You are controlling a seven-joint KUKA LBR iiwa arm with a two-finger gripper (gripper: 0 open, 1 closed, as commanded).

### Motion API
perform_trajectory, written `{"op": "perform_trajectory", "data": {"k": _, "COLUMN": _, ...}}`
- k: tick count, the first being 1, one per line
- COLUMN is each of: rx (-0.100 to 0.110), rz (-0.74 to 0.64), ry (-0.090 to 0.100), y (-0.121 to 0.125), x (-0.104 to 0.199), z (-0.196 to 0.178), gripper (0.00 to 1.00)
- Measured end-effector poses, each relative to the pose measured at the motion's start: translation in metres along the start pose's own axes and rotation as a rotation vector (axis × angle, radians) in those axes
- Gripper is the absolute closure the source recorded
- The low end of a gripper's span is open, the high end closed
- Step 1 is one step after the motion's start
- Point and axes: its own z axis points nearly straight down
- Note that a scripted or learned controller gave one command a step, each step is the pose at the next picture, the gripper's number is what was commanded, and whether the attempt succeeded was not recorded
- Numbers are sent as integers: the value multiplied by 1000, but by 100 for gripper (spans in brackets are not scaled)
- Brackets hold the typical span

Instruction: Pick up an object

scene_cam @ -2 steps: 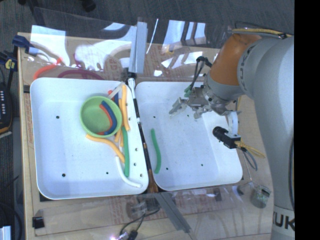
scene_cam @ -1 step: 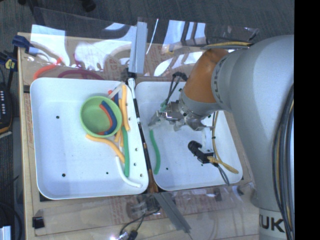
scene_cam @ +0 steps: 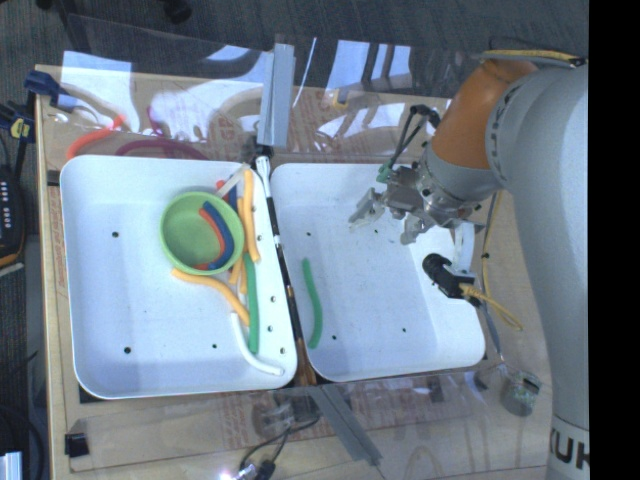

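Where bins meet, green strip (scene_cam: 313, 303).

Bench (scene_cam: 150, 108) with two white bins (scene_cam: 120, 348)

One fixed camera above the surface (scene_cam: 150, 408), looking down at a slant.

We see both bins whole: the left bin (scene_cam: 110, 348) and the right bin (scene_cam: 400, 353) lie side by side across the middle of the view, their shared edge running nearly top to bottom. We look from far enough to take in the surface's edges and a strip of dark floor (scene_cam: 330, 3) along the top. The arm (scene_cam: 530, 158) enters from our right and bulks large there, being nearer the lens than the bins. The bins' far rims sit toward the top of the picture.
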Motion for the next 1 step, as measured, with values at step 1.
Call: {"op": "perform_trajectory", "data": {"k": 1, "rx": 1, "rz": 64, "ry": 1, "y": -27, "x": 55, "z": 86, "gripper": 0}}
